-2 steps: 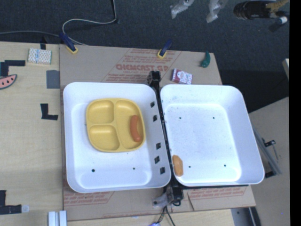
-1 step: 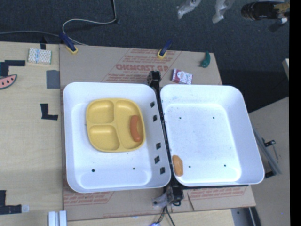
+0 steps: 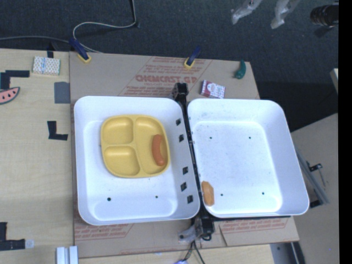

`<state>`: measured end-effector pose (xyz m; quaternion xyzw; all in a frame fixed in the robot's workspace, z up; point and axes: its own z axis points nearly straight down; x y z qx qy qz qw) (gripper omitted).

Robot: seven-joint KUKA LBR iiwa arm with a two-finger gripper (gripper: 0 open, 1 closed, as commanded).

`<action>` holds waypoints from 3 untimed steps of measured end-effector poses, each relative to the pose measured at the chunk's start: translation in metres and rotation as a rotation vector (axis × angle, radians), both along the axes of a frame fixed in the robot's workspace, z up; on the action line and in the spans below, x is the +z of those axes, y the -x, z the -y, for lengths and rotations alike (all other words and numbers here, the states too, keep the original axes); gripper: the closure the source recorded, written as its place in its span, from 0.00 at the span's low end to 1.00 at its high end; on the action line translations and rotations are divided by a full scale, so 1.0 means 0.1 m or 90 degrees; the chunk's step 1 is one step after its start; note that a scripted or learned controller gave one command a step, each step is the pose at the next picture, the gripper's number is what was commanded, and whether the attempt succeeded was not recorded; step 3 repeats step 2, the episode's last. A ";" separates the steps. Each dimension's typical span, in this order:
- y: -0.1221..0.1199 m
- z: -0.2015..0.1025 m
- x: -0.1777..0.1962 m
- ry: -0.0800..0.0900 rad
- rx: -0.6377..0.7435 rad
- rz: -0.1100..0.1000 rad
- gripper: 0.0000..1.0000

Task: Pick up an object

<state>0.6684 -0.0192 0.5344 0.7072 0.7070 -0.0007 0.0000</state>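
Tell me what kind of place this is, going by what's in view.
Most likely a robot test bench in a lab, not a kitchen. Two white bins are clipped together on taped-down cardboard, the food items look like toys on a yellow plate, and a robot hand hangs above dark carpet.

Two white bins are seen side by side. In the left bin (image 3: 88, 202) a yellow tray (image 3: 124, 147) is set, with a sausage (image 3: 159, 149) laid in its right compartment. In the right bin (image 3: 275, 147) a nugget (image 3: 208, 193) lies at the near-left corner. The gripper (image 3: 265, 12) is held open, empty, above the floor beyond the bench.
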 end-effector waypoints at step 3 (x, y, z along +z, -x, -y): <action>0.00 0.19 0.00 0.000 0.000 0.000 0.00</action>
